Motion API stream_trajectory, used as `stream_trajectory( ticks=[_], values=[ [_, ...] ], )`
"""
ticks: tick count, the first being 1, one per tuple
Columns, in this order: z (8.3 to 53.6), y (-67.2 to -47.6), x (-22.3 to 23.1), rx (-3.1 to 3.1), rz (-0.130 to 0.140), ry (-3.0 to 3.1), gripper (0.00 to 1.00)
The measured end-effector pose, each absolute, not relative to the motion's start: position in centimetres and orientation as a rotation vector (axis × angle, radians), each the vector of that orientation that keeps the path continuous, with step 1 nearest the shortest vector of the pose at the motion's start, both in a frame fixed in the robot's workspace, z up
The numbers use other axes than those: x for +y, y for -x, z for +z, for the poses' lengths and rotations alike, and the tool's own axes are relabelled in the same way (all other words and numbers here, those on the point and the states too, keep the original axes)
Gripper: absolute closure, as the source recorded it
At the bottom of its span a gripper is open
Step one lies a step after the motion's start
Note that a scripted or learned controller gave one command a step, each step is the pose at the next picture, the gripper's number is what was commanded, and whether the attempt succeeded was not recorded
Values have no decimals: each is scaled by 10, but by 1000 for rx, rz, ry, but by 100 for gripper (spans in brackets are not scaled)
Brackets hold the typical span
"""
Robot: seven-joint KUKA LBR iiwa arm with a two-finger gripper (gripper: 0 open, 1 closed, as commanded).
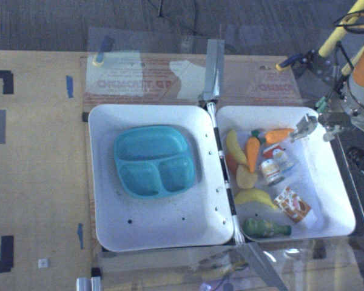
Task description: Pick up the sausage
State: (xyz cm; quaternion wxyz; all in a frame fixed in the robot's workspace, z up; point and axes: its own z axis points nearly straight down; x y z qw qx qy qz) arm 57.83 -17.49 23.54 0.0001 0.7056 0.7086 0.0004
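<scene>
Here the grey arm (359, 77) reached in from the right, its orange band showing near the edge, and the pincer (316, 130) hung over the far right part of the right bin (343, 190). Its two fingers (304, 127) stood apart, released, with only white bin floor visible between them. The pincer gripped nothing.

The sausage (230, 162), as far as could be told, was the short reddish piece against the left wall of the right bin, partly covered by a pale yellow banana (233, 144) that lay over its far end. It sat well apart from the pincer, across the pile of food. Just to its right stood a carrot (253, 153) with a green top, pointing near, and a potato (246, 177) touched the carrot's near tip. A second orange carrot (279, 136) lay crosswise at the far side of the pile, its right end close to the left finger. Nearer lay a small can (271, 170) and beside it a pale packet (283, 159), too blurred to read. A second banana (256, 197) curved along the near side, with a red and white carton (293, 204) to its right and a green bottle (265, 227) on its side against the near wall.

The left bin (103, 162) held a teal divided plate (153, 160), lying flat, slightly turned. Both bins rested on the tan worktop (36, 162), which carried scraps of blue tape (70, 86)
</scene>
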Motion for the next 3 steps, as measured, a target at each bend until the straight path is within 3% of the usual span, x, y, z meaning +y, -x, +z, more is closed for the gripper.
stream_trajectory(
  ticks=[1, 2, 3],
  values=[
    [120, -480, -133, 1921, 0, -2489, 0],
    [123, -479, -128, 1510, 1, -2754, 0],
    [133, -480, -128, 1507, 5, -2756, 100]
  ],
)
